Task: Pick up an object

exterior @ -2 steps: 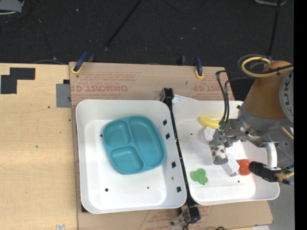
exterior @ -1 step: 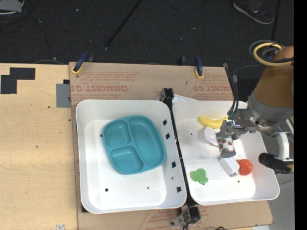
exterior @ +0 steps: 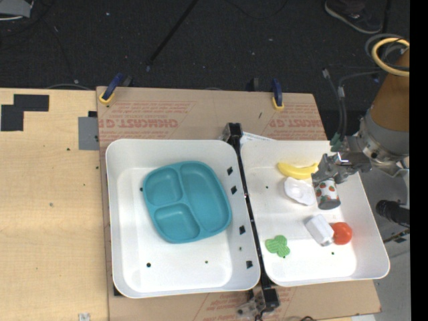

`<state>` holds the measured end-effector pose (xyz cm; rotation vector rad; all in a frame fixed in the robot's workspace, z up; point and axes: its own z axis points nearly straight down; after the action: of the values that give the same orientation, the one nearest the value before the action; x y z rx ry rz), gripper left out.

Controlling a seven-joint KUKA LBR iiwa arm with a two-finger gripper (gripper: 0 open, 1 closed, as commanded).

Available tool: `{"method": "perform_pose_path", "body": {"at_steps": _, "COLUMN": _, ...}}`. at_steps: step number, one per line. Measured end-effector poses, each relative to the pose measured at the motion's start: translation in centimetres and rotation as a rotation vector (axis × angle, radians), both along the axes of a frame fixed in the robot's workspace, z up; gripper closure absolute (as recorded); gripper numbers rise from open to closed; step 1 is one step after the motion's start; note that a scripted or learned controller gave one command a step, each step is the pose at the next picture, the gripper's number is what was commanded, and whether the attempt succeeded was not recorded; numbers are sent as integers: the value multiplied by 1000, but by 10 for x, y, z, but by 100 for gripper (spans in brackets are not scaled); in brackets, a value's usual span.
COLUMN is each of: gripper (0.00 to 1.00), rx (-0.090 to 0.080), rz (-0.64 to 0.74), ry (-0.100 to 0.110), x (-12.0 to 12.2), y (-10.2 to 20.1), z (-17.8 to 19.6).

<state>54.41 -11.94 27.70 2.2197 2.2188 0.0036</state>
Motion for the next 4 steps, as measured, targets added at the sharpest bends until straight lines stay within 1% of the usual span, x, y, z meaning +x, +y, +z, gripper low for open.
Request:
{"method": "perform_pose_path", "body": {"at_steps": 1, "gripper": 100, "rx": 0, "rz": 3, "ry": 4, "x": 9, "y": 48, "z": 2}}
{"method": "perform_pose_path", "body": {"at_steps": 3, "gripper": 100, "rx": 1, "rz": 3, "ry": 5, "x": 33, "y": 131, "z": -11}}
{"method": "perform_pose_path", "body": {"at_steps": 4, "gripper": 100, "rx": 1, "rz": 3, "ry": 5, "x": 33, "y": 177, "z": -17}}
